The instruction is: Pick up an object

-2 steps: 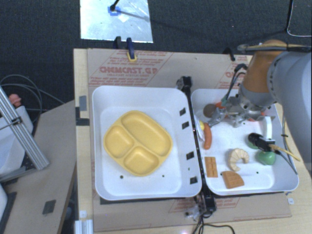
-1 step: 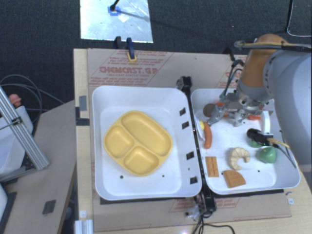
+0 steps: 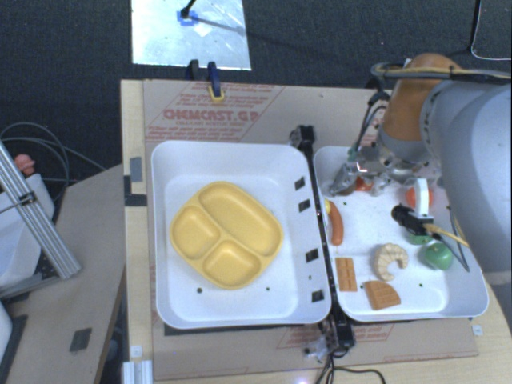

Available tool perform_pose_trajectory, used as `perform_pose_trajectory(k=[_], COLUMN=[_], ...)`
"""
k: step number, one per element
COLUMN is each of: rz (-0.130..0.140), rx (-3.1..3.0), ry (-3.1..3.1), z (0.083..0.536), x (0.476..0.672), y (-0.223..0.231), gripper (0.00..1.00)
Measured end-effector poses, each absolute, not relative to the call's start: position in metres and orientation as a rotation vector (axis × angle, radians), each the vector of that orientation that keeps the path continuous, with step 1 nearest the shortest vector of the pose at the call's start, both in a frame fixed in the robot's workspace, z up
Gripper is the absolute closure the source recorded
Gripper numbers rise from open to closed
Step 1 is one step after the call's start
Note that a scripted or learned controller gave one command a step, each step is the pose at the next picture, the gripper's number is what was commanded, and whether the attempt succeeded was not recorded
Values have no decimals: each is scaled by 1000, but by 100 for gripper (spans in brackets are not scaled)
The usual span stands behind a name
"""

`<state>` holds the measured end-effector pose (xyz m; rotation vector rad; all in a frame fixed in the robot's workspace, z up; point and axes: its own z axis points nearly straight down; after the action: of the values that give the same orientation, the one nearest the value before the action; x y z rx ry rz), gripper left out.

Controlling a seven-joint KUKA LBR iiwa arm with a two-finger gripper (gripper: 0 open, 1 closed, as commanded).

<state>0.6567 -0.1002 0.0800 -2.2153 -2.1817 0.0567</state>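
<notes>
Hand (image 3: 352, 178) low over the back left corner of the right shallow white plastic bin (image 3: 460, 298), touching or just above a small orange-red piece (image 3: 362, 185); open or closed, cannot tell. Nearby in that bin: reddish-brown sausage (image 3: 337, 225), pale curled shrimp (image 3: 390, 260), two tan cracker pieces (image 3: 346, 274), round green object (image 3: 438, 255). Left white bin (image 3: 172, 174) holding a yellow three-compartment plastic tray (image 3: 226, 234), both on the table (image 3: 132, 118).

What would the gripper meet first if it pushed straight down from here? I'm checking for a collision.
Probably the small orange-red piece just under the gripper, then the right bin floor; depth is unclear.
</notes>
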Motion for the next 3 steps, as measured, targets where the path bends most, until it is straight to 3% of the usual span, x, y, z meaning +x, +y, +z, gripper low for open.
perform_pose_trajectory(k=[1,2,3], rz=[15,-6,-2], rx=[-2216,-2218,-2218], ry=[-2216,-2229,-2226], z=[94,190,185], x=[666,627,628], y=[-93,-64,-66], gripper=[100,100,0])
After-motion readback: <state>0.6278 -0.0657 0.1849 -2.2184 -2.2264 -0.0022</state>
